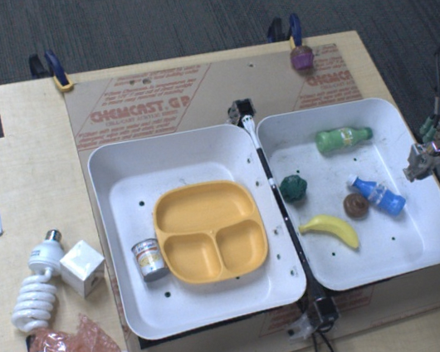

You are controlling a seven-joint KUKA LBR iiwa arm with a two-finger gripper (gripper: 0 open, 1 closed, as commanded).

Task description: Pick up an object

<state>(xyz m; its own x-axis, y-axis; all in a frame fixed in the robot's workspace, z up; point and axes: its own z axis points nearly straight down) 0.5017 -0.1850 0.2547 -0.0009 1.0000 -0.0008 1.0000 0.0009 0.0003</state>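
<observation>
Currently the gripper point(421, 161) sits at the right rim of the right bin point(411, 255); whether it is wide or narrow cannot be told. Inside that bin, the banana point(331, 229) lies with its long axis running upper-left to lower-right. Near it are a brown ball point(355, 205), a blue bottle point(378, 195), a green bottle point(343, 137) lying roughly horizontal, and a dark green object point(293, 187).

Dark grey carpet point(174, 10) is covering the floor beyond the table point(17, 173), whose pale wooden top is lying under even, soft light. A brown printed cardboard sheet point(147, 99) is resting flat on it, with blue clamps point(56, 69) gripping its far edge.
</observation>
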